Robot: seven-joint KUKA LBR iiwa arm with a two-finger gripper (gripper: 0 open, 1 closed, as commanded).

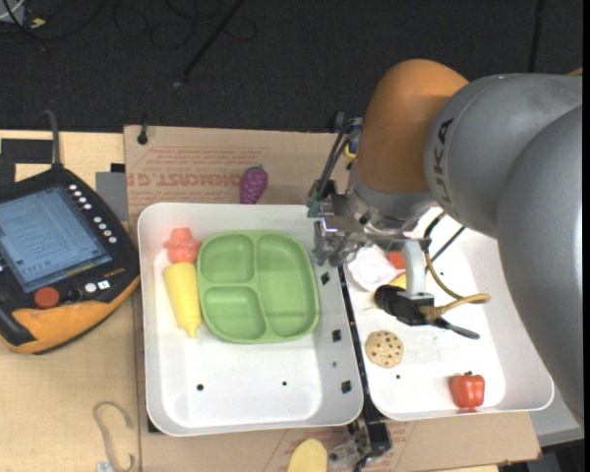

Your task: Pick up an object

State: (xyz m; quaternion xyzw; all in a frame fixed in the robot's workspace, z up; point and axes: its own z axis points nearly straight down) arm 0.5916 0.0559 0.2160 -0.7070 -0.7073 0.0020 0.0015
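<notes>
I see the gripper [336, 236] low over the right bin's [516, 386] upper-left corner with nothing visibly held, jaw state indeterminable, so the pick remains outstanding; the cookie [383, 347] lies nearby, unlifted.

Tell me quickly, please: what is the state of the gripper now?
Gripper: over the seam between the two bins; whether it is open or closed cannot be told, and nothing is seen held in it.

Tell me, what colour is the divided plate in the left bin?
Light green plate, clearest in the camera view.
</notes>
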